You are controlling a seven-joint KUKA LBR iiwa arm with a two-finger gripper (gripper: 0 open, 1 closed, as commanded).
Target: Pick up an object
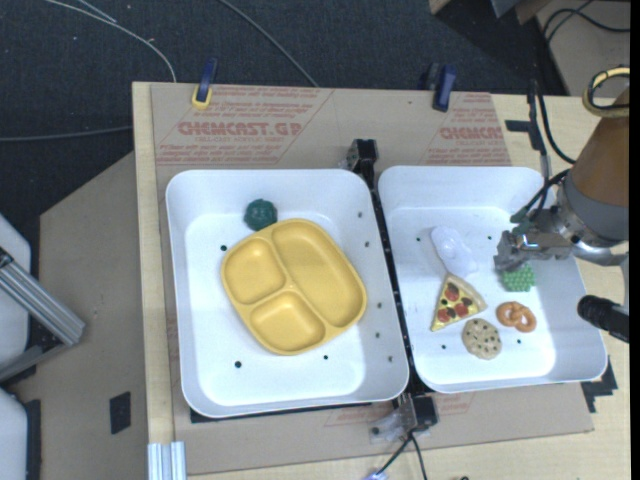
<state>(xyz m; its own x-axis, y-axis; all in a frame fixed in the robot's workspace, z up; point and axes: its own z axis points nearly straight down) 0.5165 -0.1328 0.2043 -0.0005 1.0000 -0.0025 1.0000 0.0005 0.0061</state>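
Camera view: cookie (482, 339) and pretzel (516, 316) sit at the near edge of the right bin (430, 368), pizza slice (456, 301) beside them. Gripper (520, 250) hangs directly over the green toy (517, 279), touching or just above it. Can't tell the jaw state; the wrist hides part of it. Green toy's shape and long axis are unclear.

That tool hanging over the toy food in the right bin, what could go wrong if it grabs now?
The tool sits right above the green piece, with the pretzel close by, so it might nudge or pinch both. The clear white item and the pizza slice lie near too, and could get shoved aside.
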